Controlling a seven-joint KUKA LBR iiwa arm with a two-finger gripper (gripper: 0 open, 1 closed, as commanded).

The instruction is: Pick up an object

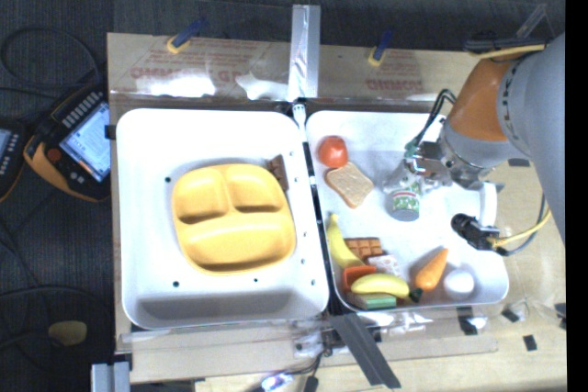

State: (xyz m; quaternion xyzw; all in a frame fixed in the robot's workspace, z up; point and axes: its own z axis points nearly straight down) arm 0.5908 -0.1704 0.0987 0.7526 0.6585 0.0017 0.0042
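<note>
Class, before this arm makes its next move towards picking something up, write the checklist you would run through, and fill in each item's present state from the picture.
1. Gripper is over the right white bin: ok.
2. A target lies near it: ok, the small silver-and-green can sits just below the gripper.
3. Fingers open for a grasp: cannot tell.
4. Can stands apart from its neighbours: ok, the slice of toy bread and the round red tomato lie to its left with a gap.
5. Something already held: cannot tell.
6. Yellow divided tray lies away from the reach, in the left white bin: ok.
</note>
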